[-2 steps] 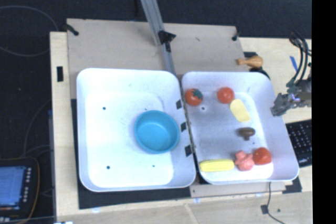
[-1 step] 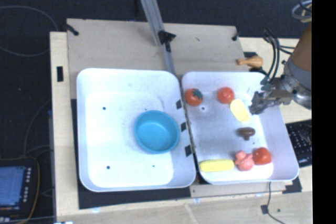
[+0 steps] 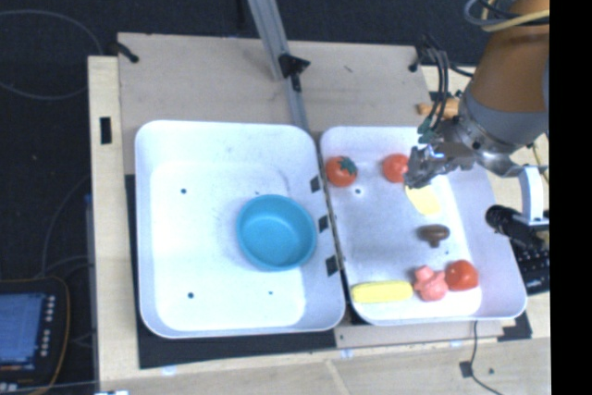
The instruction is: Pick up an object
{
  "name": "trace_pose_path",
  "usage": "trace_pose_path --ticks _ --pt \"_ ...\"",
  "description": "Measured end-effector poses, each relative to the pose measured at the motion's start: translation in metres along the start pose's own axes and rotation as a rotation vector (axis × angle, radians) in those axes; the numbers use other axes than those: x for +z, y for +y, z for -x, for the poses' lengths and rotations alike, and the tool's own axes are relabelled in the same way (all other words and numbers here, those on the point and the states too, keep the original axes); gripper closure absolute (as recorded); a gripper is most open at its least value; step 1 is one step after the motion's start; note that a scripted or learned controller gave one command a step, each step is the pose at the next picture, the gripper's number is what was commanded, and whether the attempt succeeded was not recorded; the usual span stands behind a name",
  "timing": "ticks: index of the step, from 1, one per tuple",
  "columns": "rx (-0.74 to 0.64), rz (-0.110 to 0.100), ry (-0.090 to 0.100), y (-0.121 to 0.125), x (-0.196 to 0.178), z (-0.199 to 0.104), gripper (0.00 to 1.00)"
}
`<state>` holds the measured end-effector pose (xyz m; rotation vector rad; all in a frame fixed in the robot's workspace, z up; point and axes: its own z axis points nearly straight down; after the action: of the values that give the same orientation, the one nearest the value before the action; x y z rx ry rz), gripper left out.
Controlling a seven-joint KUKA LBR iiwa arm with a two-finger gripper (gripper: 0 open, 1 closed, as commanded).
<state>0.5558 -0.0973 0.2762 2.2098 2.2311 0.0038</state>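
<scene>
Pale yellow block [image 3: 424, 201]: in the right bin [image 3: 490, 291], toward its 1 o'clock corner, directly under the end effector [image 3: 425, 169]. Likeliest pick target, my read.
End effector: low over the right bin, just above the yellow block and right beside the red ball [image 3: 395, 166]. Can't tell whether it is released or clenched; nothing visibly held.
Red ball: at 9 o'clock of the end effector, nearly touching. Risk: a descent slightly off pushes it and it rolls away, or it gets pinched instead of the block.
Block risk: looks flat and low. Tips may skate over it or clamp onto the bin floor, then come up with nothing.
Tomato [image 3: 341, 171]: at 9 o'clock of the ball, near the divider between bins. Clear of the approach; only at risk if the ball rolls into it.
Brown piece [image 3: 433, 234]: at 6 o'clock of the block, close. A dragged block could shove it.
Front cluster: yellow bar [image 3: 381, 292], pink toy [image 3: 428, 283], red fruit [image 3: 462, 274] along the 6 o'clock rim. Well apart from the end effector, no interference.
Left bin [image 3: 166, 199]: blue bowl [image 3: 275, 231] near centre. Not involved.
Bench [image 3: 203, 79]: bare at 12 o'clock.
</scene>
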Motion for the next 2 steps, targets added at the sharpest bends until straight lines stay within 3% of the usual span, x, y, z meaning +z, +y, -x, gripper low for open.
trace_pose_path --ticks 2 --pt "0.003 -0.011 0.001 0.016 0.028 -0.090 1.00"
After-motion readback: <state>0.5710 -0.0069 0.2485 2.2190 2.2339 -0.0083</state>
